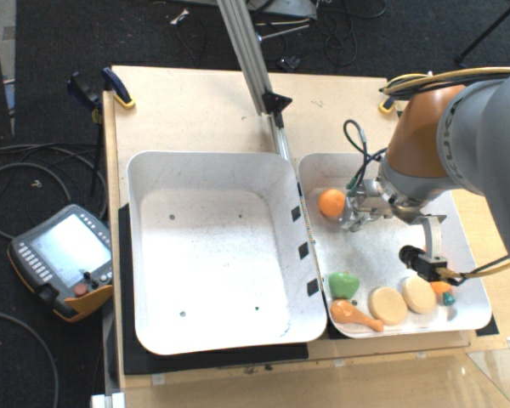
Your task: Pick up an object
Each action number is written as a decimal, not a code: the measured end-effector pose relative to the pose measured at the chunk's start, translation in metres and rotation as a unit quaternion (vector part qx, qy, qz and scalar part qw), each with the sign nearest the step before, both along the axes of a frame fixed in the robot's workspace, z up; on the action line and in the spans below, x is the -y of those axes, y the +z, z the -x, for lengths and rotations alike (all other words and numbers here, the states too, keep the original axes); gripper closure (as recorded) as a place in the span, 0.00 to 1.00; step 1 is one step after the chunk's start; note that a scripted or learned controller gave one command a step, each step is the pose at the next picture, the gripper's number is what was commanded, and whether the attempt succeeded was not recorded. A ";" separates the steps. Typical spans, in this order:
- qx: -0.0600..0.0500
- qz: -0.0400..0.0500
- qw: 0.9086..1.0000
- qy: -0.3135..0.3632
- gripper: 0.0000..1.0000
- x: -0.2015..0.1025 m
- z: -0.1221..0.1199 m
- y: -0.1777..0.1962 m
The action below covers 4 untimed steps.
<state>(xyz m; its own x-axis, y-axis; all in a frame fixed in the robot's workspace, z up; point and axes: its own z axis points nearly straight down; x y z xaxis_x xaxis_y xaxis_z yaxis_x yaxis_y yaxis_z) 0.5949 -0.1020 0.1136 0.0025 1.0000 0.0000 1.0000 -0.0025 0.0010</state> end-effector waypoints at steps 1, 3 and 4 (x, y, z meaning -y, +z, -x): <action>0.001 0.000 1.000 0.002 1.00 -0.004 0.007 0.049; 0.002 0.001 1.000 0.002 1.00 0.005 0.005 0.146; 0.001 -0.001 1.000 0.005 1.00 -0.051 -0.003 0.150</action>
